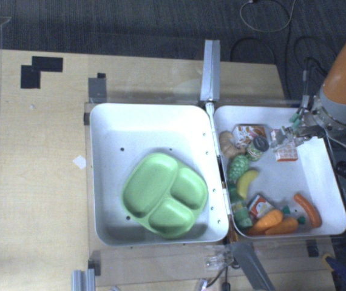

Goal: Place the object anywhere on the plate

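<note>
A light green plate (164, 193) with three compartments lies in the left bin (109, 162), toward its front. My gripper (285, 136) hangs over the back right part of the right bin (328, 174), under the orange-banded wrist. Just in front of it lies a small white and orange packet (287, 154); whether the gripper touches it is unclear. To its left sit a dark round can (259, 144) and a printed pouch (248, 133).
The right bin's left side is crowded: a beige item (226, 143), a green bumpy fruit (238, 165), a yellow banana (247, 181). Along its front lie a red and white carton (259, 205), two carrots (275, 222) and a red sausage (307, 210). A metal rail (210, 71) divides the bins.
</note>
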Controlling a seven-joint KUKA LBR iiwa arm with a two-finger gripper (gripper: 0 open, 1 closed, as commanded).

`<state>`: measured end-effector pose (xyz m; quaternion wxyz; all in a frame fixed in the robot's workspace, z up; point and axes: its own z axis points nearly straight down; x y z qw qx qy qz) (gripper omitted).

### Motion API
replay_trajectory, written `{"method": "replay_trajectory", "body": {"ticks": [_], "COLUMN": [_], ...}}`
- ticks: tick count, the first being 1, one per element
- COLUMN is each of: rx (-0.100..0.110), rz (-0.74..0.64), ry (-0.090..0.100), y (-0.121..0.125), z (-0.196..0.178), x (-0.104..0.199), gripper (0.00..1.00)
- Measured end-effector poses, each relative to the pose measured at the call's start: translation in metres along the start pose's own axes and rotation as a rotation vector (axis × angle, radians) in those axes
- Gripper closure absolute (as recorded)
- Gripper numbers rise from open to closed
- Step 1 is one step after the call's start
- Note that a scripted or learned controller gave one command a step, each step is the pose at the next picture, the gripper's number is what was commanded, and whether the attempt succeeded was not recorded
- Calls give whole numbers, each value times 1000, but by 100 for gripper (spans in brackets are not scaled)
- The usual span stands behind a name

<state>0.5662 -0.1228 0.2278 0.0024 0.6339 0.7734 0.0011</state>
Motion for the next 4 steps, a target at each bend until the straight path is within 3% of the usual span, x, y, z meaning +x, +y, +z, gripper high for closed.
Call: {"method": "replay_trajectory", "body": {"ticks": [1, 2, 3, 4], "rx": [-4, -1, -3, -3], "rz": [-391, -662, -901, -900], "ry": [0, 3, 3, 2], "y": [54, 8, -8, -8], "z": [4, 43, 31, 31], "x": [49, 130, 203, 202], "gripper": [100, 100, 100, 0]}}
